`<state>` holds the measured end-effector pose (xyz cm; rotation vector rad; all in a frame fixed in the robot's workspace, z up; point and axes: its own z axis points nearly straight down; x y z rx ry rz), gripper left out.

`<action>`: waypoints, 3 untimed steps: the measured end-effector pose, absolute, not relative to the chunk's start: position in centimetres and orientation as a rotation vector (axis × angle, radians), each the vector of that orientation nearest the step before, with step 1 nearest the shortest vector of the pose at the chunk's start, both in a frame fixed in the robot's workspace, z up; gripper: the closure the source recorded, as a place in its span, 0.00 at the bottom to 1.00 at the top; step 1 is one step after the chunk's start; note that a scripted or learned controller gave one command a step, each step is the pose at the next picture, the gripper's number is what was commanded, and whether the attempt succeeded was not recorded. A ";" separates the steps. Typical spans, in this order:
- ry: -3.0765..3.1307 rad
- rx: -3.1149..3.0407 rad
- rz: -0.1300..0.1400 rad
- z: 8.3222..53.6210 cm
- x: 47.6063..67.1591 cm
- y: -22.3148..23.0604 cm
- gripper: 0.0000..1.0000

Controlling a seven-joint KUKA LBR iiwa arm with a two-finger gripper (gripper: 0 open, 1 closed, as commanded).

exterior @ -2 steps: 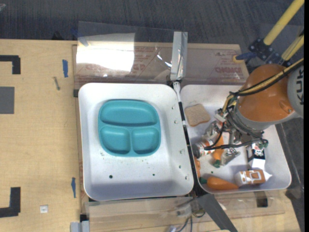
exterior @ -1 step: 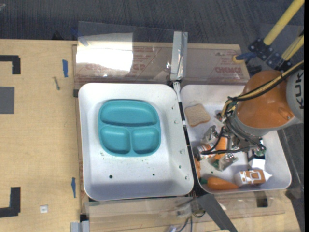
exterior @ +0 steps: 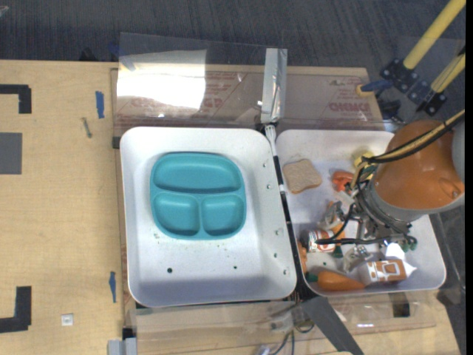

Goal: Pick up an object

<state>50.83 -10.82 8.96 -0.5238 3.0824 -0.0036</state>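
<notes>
The grey arm's two-finger gripper (exterior: 353, 237) hangs low in the right-hand shallow white bin (exterior: 436, 268), wrist down over the clutter, presumably to take something; whether it is spread or pinching I cannot tell. Just below lie a long orange carrot-shaped toy (exterior: 336, 279) and a small white carton (exterior: 386, 271). A tan bread-slice toy (exterior: 301, 175) sits beyond, clear. Well left, a teal divided plastic tray (exterior: 197, 194) rests in the other bin.

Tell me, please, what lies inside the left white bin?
Inside the left white bin lies a teal divided tray with three compartments, nothing in them. A few dark specks sit on the bin floor. Whatever is under the tray is covered.
</notes>
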 end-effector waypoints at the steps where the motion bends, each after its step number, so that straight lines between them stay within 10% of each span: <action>1: 3.070 -0.522 -0.012 10.3 51.2 -10.9 1.00; 2: 3.124 -0.210 -0.002 8.9 59.5 -16.7 1.00; 3: 3.126 -0.210 -0.001 8.9 59.4 -16.6 0.00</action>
